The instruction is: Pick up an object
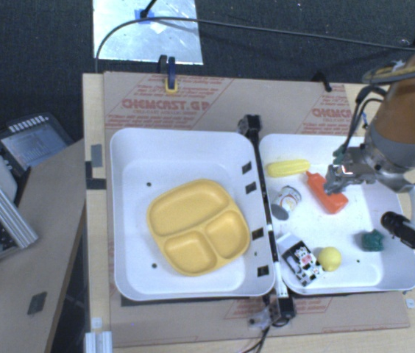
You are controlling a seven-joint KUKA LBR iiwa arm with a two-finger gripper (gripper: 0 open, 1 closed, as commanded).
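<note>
A robotics laboratory: a grey-and-orange industrial arm (406, 116) reaches over a desk (207, 98) topped with a printed cardboard sheet, where two white bins (185, 145) sit side by side. Cables (281, 29) trail across dark carpet (38, 43), a clamp (169, 73) grips the board's edge, and aluminium framing (1, 204) stands at left.

Single fixed camera above the bench (193, 94), slanted downward, both white bins (130, 149) framed, mid-distance
</note>
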